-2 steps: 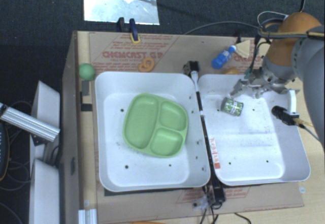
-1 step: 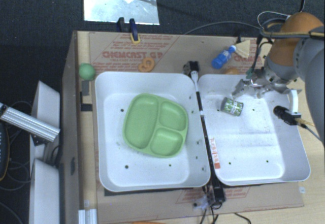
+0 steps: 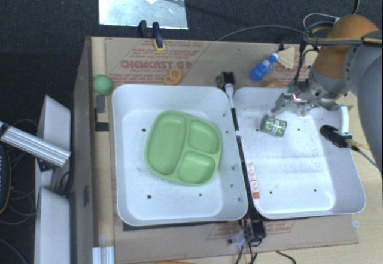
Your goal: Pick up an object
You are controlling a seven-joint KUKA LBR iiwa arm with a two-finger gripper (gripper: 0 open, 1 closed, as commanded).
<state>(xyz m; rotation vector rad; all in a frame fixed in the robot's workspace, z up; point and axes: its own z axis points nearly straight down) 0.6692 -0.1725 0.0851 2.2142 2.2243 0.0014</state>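
Nearest, the right bin (image 3: 299, 197) holds a small can (image 3: 274, 125) lying sideways; the hand (image 3: 291, 103), spread wide just above, could roll it away.

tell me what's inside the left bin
A green divided plate with three compartments lies in the left bin, tilted askew. The bin floor around it shows small dark holes. Whatever is under the plate is covered.

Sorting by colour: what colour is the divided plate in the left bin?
Light green, seen in the camera view: the plate lies in the left bin.
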